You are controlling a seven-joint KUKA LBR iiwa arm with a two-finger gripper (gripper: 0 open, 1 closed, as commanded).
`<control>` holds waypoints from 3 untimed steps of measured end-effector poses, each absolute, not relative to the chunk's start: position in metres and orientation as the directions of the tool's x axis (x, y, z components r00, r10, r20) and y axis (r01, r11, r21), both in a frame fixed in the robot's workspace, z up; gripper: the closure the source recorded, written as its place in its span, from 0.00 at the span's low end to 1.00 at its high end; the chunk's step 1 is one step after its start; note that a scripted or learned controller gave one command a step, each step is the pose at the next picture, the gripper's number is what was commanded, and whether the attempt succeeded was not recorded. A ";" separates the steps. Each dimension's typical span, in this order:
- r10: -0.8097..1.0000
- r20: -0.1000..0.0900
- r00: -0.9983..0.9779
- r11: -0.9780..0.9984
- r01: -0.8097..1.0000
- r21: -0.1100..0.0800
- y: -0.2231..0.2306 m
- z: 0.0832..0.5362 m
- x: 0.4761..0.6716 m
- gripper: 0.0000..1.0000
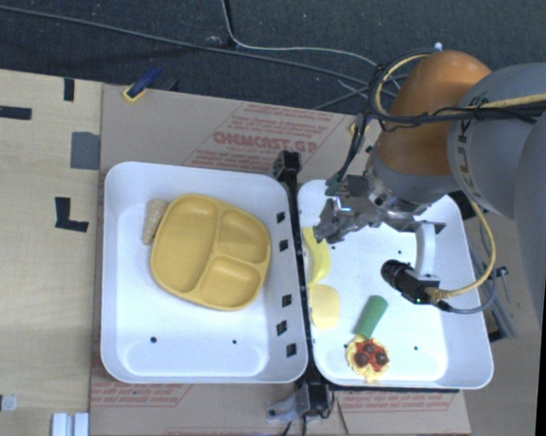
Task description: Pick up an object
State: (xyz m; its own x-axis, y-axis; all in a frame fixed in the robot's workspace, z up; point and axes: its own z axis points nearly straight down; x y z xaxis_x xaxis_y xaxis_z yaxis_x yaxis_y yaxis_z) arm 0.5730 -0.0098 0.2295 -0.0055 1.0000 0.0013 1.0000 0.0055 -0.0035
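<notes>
Pizza slice (368,356) beside green cylinder (371,315); tool (332,224) above yellow piece (316,259)

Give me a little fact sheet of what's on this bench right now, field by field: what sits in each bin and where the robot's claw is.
left bin: yellow divided plate, tan sponge-like piece at its left edge
right bin: green cylinder, pizza-slice toy, pale yellow pieces by the left wall
gripper: low over the right bin's upper left corner, above the pale yellow pieces
holding anything: cannot tell
</notes>
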 end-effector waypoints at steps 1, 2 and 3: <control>1.000 0.001 -0.004 0.004 1.000 -0.004 0.032 0.225 0.540 1.00; 1.000 0.002 -0.006 0.006 1.000 -0.003 0.076 0.228 0.527 1.00; 1.000 0.000 -0.003 0.003 1.000 -0.003 0.073 0.228 0.528 0.00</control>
